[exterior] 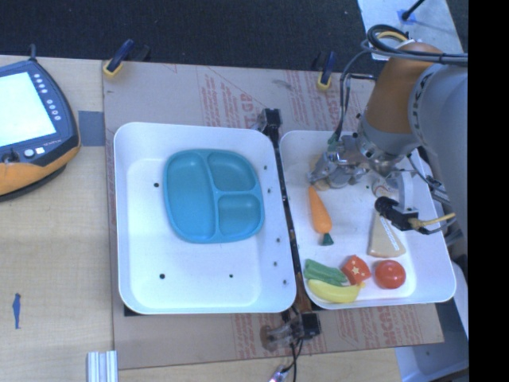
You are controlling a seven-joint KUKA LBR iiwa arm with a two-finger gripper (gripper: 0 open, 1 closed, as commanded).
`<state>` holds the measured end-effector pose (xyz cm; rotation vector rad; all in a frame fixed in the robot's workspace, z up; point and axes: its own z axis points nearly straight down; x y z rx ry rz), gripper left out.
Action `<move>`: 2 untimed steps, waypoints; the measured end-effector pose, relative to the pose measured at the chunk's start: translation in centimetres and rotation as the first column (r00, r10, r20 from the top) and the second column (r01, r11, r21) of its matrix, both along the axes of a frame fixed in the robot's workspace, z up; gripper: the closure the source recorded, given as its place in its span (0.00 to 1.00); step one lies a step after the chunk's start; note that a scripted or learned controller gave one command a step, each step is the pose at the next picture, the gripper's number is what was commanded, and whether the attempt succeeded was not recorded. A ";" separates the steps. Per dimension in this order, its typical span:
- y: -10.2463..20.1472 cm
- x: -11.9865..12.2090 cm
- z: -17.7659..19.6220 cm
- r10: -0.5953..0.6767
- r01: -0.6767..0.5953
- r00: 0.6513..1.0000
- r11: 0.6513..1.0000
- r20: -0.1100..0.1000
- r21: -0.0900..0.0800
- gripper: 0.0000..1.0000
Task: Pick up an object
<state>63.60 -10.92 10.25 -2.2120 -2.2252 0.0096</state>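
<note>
wooden counter (56, 237) under a brown mat, two shallow white bins side by side on it. nearest the jaws, an orange carrot (320, 212) lying lengthwise in the upper left part of the right bin (433, 293), tip toward the wrist, just below and left of the gripper (338, 169). likely the pick target, judging by that closeness. gripper low over the top of the right bin, hanging from the grey arm with its orange band at upper right of frame. state of the jaws: cannot tell, tips lost in dark metal and cable. nothing seen between them. farther down the same bin, a pale wedge (385, 237), a red tomato (390, 274), a smaller red piece (355, 269), a green pod (324, 272) and a yellow banana (334, 292) crowded along the lower edge, probably harder to single out. left bin (135, 293) holding a blue divided plate (213, 195). orange-rimmed tablet (28, 126) at far left, clear of the work.
</note>
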 end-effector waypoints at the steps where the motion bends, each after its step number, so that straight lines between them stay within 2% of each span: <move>1: 6.7 1.4 9.0 -0.001 0.001 1.000 1.000 0.006 0.002 1.00; 2: 10.2 2.0 13.4 -0.002 0.002 1.000 1.000 0.004 0.002 1.00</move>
